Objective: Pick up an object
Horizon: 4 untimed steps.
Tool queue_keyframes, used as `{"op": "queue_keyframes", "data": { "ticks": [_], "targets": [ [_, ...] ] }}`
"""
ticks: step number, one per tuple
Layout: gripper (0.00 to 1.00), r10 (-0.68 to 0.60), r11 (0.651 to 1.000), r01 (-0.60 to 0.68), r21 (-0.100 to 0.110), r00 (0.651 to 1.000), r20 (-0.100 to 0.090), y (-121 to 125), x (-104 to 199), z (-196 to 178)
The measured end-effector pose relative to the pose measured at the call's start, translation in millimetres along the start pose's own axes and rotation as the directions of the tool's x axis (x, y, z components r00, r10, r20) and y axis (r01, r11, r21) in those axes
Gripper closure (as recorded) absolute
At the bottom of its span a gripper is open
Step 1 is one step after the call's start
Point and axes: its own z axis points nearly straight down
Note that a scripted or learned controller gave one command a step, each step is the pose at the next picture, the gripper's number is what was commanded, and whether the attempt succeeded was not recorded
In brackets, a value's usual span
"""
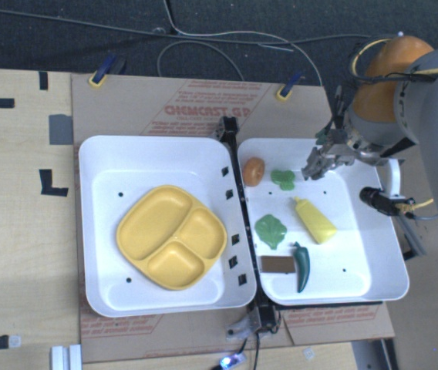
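Jaws of the grey robot arm with the orange band (392,91) hang low over the far part of the right-hand shallow white plastic bin (358,280); from this slanted overhead angle it cannot be told whether they are parted or clenched, or whether they touch the bin floor.

Far to the jaws' left, the pale wooden tabletop (18,206) carries black tape marks. A brown cardboard sheet with red lettering (203,106) lies under both bins, pinned at its far edge by two blue-and-yellow clamps (105,69).

Well to the left of the jaws and nearer the camera, the left-hand shallow white plastic bin (99,168) holds a yellow three-compartment plastic plate (173,237), lying flat near its middle.

The objects to pick all lie in the right-hand bin. A round orange-brown toy (254,171) sits against the bin's left wall, level with the jaws. A small green plastic piece (283,179) lies just beside the jaws, on their left. A larger green leafy toy (270,230) rests to the jaws' left, toward the camera, and a flat brown rectangular block (277,264) lies nearer still. A dark green toy pepper (301,267) touches that block's right end. A yellow plastic squeeze bottle (315,220) lies on its side on the camera side of the jaws, near them but apart.
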Motion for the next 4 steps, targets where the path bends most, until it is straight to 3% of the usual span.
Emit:
{"op": "queue_keyframes", "data": {
  "ticks": [1,2,4],
  "targets": [
    [1.00,-0.001,1.000,0.001,-0.003,1.000,0.001,5,-2,-62],
    [1.00,-0.001,1.000,0.001,0.001,1.000,0.000,6,-1,-93],
    [1.00,-0.005,1.000,0.005,0.004,1.000,-0.001,9,105,-71]
  ]
}}
